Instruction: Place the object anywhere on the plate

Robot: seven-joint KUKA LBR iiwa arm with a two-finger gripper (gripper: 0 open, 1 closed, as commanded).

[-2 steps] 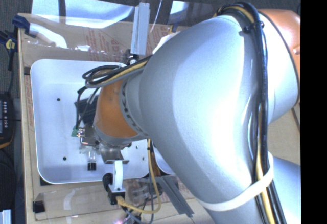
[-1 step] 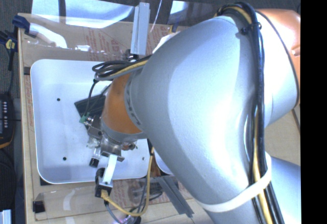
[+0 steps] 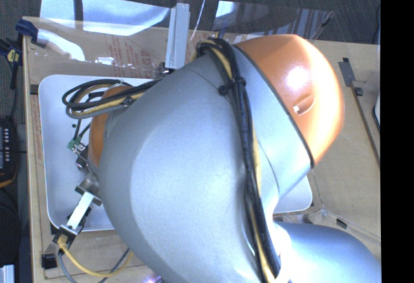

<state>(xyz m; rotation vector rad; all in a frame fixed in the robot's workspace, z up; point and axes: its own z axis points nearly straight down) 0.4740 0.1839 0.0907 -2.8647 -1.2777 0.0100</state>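
Right, you can't tell where the object or the plate lies: the arm sits over most of the bin floor, close under the camera.

You get the pincer as small metal parts poking out from under the arm's left edge, low over the left bin. You can't tell whether it is released, clenched or grasping anything; those parts are too small and half covered.

- Just right of the pincer: a sliver of orange on the wrist end, then the grey arm body.
- Just below it: a white bar running down-left to a black connector near the bin's lower left corner. A yellow cable curls out past the bin rim onto the bench.
- Above it: a loop of black and yellow cables hanging over the bin's upper part.
- Far right of it: the big orange shell, with a black cable bundle strapped along the grey body.
- Right and lower: a corner of white bin beside the arm, then bare bench.
- Well above it: a clear plastic sheet at the bench's back edge, with a blue clamp at the upper left corner.
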